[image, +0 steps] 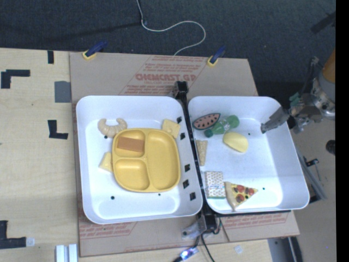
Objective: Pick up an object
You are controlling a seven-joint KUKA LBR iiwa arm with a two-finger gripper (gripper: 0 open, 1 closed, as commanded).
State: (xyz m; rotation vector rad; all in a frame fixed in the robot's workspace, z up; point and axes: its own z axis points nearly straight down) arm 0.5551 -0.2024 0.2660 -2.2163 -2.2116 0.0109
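Note:
The right bin (283, 162) holds several toy foods. A watermelon slice (206, 120) and a green piece (227, 124) lie at its back left, with a yellow lemon-like piece (235, 142) just in front of them. A pale cracker (202, 152) lies by the left wall. A wrapped square wafer (214, 183) and a pizza slice (240, 192) sit at the front. My gripper (272, 123) hangs over the bin's back right part, to the right of the lemon-like piece and apart from it. Nothing shows in its grasp.
The left bin (90, 146) holds a yellow divided plate (150, 162) with a brown toast piece (131, 143) on it. Around the plate lie a curled tan pastry (111, 126) and two cheese wedges (171, 127) (105, 161). The arm's wrist (313, 102) overhangs the right bin's right rim.

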